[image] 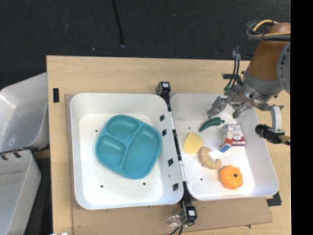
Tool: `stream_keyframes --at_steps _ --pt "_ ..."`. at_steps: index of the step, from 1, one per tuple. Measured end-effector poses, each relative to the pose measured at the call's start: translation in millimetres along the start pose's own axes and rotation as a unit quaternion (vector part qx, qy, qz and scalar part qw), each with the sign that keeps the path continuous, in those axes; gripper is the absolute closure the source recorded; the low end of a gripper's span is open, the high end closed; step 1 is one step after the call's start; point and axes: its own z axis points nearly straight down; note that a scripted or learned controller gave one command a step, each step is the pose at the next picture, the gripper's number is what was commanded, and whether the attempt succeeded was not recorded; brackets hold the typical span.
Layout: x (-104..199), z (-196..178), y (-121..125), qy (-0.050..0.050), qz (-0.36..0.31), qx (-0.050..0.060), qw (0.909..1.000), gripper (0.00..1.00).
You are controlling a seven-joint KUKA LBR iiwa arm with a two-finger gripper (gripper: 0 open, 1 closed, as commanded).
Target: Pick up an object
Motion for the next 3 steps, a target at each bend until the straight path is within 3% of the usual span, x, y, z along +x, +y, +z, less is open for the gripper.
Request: stream_keyframes --at_steps 1,2,3 --pt "-4 63 -2 0.000 0.000 0.001 1.0000 0.00" --pt "-5 47 0 -0.001 0.000 -0.003 1.0000 1.00" --pt "-11 2 -2 0.000 0.001 -0.004 1.0000 1.00"
